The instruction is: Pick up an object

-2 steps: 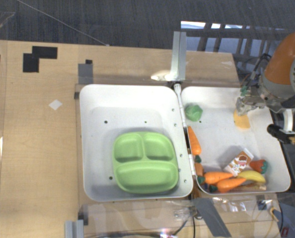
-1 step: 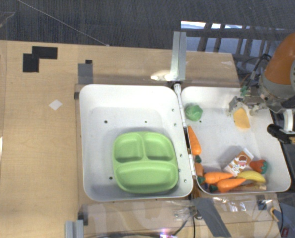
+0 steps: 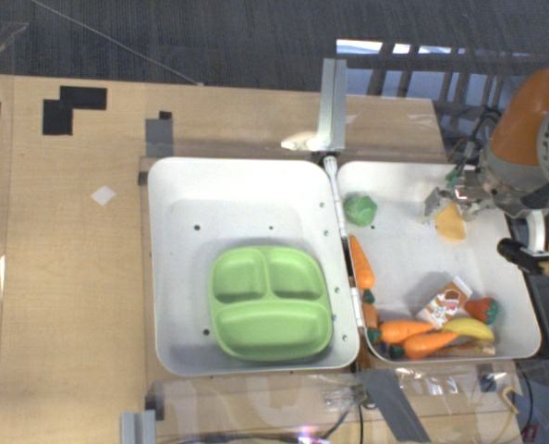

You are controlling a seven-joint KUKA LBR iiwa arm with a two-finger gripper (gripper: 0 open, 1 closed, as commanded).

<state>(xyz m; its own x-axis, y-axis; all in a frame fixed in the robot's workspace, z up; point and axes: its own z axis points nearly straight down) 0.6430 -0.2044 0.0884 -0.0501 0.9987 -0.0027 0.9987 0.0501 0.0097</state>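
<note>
Carrots (image 3: 420, 337) lie nearest; arm reaches from right, hand (image 3: 448, 200) over cheese wedge (image 3: 451, 224), grip state indiscernible.

Two shallow white bins sit side by side on a wooden surface (image 3: 62, 276). The left bin (image 3: 177, 192) holds a green divided plate (image 3: 271, 302). The right bin (image 3: 399, 188) holds a green ball (image 3: 359, 209), toy carrots (image 3: 413, 335), a banana (image 3: 469, 329) and a yellow wedge (image 3: 451, 223) just beside the gripper (image 3: 459, 195).
</note>
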